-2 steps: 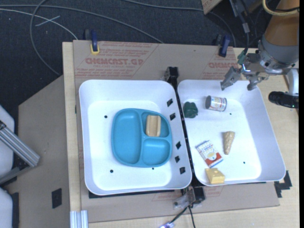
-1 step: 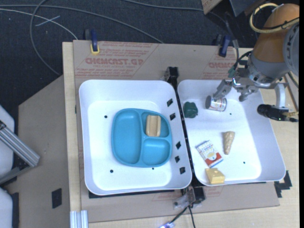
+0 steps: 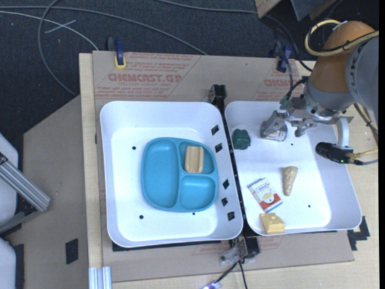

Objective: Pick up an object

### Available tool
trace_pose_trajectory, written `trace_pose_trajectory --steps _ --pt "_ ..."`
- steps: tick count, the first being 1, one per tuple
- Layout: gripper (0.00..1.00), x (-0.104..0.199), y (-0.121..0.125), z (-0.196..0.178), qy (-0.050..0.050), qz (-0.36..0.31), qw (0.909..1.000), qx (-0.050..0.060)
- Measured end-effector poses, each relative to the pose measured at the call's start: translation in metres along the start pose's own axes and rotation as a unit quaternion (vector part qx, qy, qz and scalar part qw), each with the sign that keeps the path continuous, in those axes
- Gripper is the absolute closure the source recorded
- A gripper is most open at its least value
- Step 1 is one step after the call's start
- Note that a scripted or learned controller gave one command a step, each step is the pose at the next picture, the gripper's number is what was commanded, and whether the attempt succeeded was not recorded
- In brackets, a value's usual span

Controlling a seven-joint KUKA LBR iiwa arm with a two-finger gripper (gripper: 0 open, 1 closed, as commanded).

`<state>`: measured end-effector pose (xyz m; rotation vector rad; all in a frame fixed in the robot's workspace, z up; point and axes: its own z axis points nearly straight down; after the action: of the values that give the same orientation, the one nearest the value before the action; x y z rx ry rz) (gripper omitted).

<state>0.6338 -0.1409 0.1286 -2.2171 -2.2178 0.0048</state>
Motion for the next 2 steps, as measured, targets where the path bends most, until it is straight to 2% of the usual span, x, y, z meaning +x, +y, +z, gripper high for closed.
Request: trace_pose_trajectory --steps 1,2 --pt "0.0 0.001 -0.001 0.046 0.0 0.0 1.0 0.0" --pt "1.0 0.001 0.002 0.031 0.0 0.0 1.0 -0.004"
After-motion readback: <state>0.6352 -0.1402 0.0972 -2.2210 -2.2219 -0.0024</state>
